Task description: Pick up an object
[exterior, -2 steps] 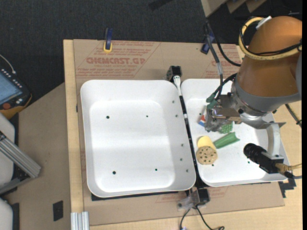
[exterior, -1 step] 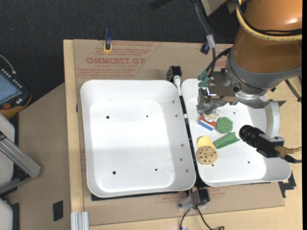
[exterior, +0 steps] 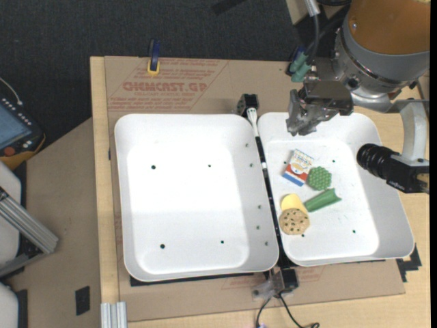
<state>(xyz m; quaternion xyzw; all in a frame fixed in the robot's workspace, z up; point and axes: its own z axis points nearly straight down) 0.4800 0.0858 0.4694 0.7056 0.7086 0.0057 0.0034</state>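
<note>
Cookie [exterior: 294, 221] nearest, in the right bin [exterior: 382, 248].
Beside it: yellow piece [exterior: 291, 202], green stick [exterior: 321, 200], green disc [exterior: 319, 178], small carton [exterior: 298, 167]. Pincer [exterior: 300, 125] hovers over the far rim; finger state cannot be determined.

objects: small box [exterior: 298, 167] | green round piece [exterior: 319, 178] | green bar [exterior: 321, 201] | yellow-capped cookie [exterior: 293, 216] | clustered, right bin [exterior: 382, 231]
</note>
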